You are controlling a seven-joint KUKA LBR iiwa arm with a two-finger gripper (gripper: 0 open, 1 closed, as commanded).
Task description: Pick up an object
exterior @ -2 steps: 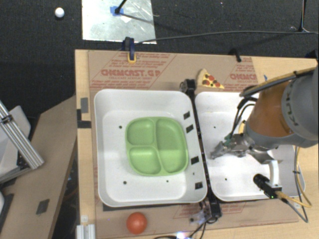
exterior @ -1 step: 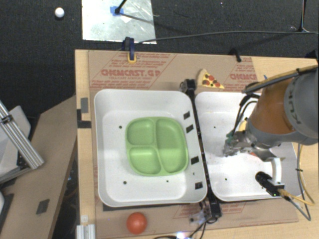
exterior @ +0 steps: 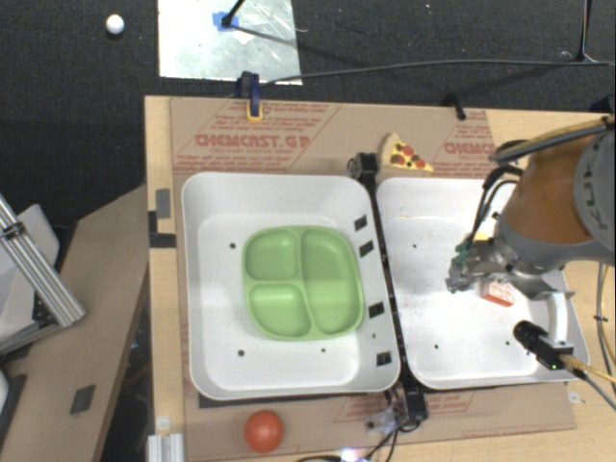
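Green divided plate (exterior: 303,284): smooth glossy plastic. White bins (exterior: 217,354): matt plastic. Bench board (exterior: 318,133): brown cardboard-like sheet, printed red. Foil sheet (exterior: 228,27): shiny, crinkled. Red ball (exterior: 264,430): smooth, slight sheen.

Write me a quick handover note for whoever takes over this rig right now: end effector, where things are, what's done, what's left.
End effector: low over the right bin; whether it is open or shut cannot be told.
Things: green divided plate in the left bin; small orange-red item in the right bin, beside the end effector; red ball on the bench in front of the bins; pizza-slice toy behind them.
Done: nothing visibly lifted.
Left: grasp and lift an object.
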